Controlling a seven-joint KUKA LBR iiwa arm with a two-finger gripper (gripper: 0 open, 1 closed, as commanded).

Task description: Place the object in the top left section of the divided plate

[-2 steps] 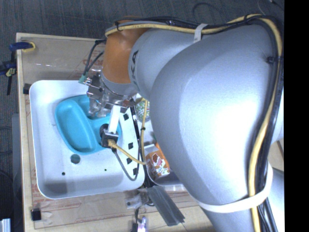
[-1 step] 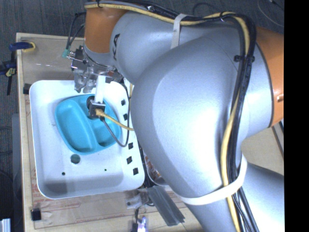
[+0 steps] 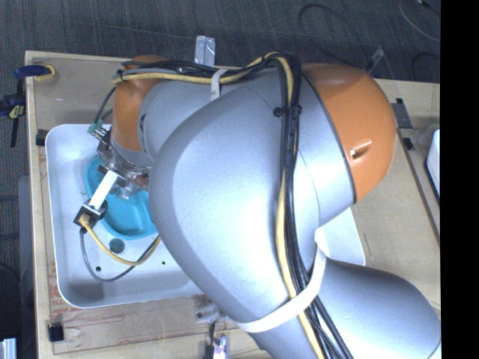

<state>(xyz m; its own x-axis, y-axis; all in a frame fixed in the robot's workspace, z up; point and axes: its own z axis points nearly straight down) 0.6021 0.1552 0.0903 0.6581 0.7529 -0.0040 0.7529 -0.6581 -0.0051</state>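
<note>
White bin (image 3: 63, 200) is sitting on the wooden bench (image 3: 75, 73), spreading left of and below the gripper. Blue clamp (image 3: 30, 72) is gripping the bench corner, up-left of the gripper. Dark carpet (image 3: 150, 10) is showing beyond.

plate (image 3: 127, 214) in left bin (image 3: 63, 200) | arm (image 3: 254, 193) over bin's right part | bin on bench (image 3: 60, 73)
</note>
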